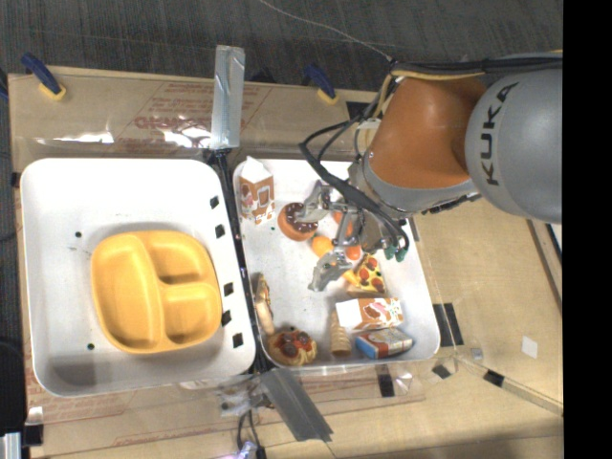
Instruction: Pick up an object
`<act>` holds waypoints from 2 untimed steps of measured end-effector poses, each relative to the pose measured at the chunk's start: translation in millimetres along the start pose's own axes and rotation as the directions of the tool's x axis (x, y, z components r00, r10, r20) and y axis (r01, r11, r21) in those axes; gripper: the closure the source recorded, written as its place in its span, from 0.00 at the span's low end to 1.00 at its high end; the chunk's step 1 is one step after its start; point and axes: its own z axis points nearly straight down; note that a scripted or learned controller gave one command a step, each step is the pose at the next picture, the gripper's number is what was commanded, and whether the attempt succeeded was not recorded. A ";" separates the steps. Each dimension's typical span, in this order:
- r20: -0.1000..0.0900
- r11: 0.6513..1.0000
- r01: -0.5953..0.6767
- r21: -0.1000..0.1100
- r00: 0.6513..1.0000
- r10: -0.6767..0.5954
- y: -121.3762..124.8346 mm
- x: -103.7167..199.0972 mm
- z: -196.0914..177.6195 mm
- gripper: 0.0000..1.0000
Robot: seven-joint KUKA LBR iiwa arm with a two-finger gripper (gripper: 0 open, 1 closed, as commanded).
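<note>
Objects for picking are lying in the right bin [421,299], about nine small toy foods by my count: one milk carton [255,190] standing near the bin's upper left corner, one chocolate doughnut [297,221] just right of it, one pizza slice [367,273] near the middle, one white packet [368,312] with one blue and orange box [384,344] just below it, one cone-shaped piece [340,335] beside those, one round pastry [291,347] in the lower left corner, one long brownish piece [261,299] lying along the left wall, and small orange bits under the gripper. The left bin [43,199] is holding a single yellow divided tray [156,289] with three compartments. The gripper [337,251] is hanging low over the middle of the right bin, its fingers [325,273] pointing down among the orange bits; I cannot tell whether they are apart or together, since cables and the grey and orange arm [449,142] are covering much of it. Two blue clamps [43,75] are sitting on the worktop's far edge.
</note>
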 end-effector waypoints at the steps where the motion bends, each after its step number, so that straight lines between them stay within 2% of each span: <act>1: -0.010 0.997 -0.081 -0.002 0.997 0.081 -50.7 -1.5 106.8 0.00; 2: -0.001 0.983 -0.183 -0.002 0.983 0.183 0.2 -7.1 119.8 0.00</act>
